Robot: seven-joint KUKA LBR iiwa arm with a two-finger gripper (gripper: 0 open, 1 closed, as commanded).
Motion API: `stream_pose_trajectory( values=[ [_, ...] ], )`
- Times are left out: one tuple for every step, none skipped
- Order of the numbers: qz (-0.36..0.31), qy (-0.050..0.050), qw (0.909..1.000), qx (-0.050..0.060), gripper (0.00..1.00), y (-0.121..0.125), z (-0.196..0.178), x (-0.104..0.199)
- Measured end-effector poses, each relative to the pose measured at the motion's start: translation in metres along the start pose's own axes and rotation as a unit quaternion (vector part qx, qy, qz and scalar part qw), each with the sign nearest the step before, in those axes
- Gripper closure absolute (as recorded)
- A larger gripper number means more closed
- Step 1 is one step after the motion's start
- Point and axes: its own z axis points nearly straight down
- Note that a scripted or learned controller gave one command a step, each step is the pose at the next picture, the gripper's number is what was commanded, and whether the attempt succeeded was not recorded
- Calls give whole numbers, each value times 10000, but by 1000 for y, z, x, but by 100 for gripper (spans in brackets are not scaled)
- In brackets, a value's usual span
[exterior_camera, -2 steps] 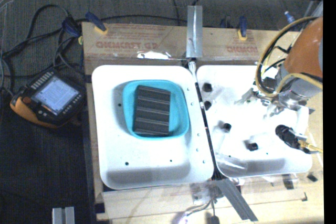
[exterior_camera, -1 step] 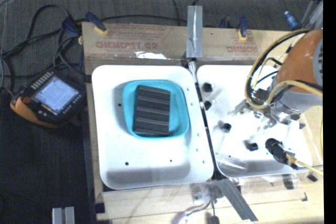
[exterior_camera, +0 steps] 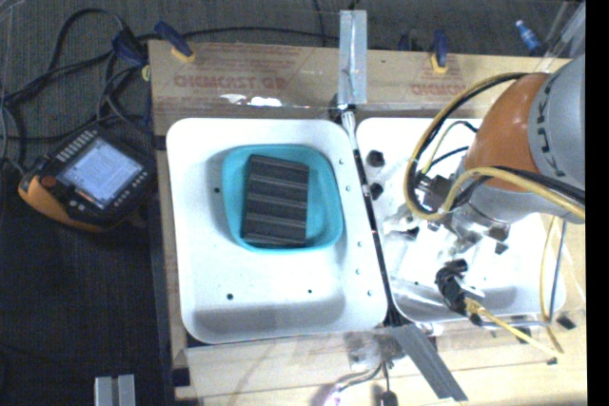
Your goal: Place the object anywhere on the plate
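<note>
— Ribbed block (exterior_camera: 276,200): where does it lie from the pincer (exterior_camera: 463,238)?

— Well apart, across the wall between the two bins. It sits flat on the teal plate (exterior_camera: 326,222) in the far bin (exterior_camera: 266,304), toward the view's left. The pincer hangs low in the near bin (exterior_camera: 404,295), under the grey-and-orange arm (exterior_camera: 519,143).

— Spread or pressed together?

— Cannot tell; wrist and cables cover it. Nothing is seen pinched in it.

— So the job?

— By the look of it, done: the block rests wholly within the plate's rim.

— And if it must be lifted?

— It looks stiff, likely rubber or plastic, of moderate weight and not fragile. The ridges run across its width, so the top is poor for pinching. The two long side edges seem the better hold, taken near the middle so it stays level. The plate's raised rim may crowd those edges.
</note>
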Motion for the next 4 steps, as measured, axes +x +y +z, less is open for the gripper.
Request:
stream_pose_trajectory(
  values=[
    [-88, -16, 10000, -27, 0, 35, -103, -64],
    [97, -9, 10000, -7, 0, -16, -42, 29],
    [321, -13, 9995, -19, 0, 25, -59, -47],
    [715, -9, 9974, -6, 0, -4, 0, 7]
  ],
)
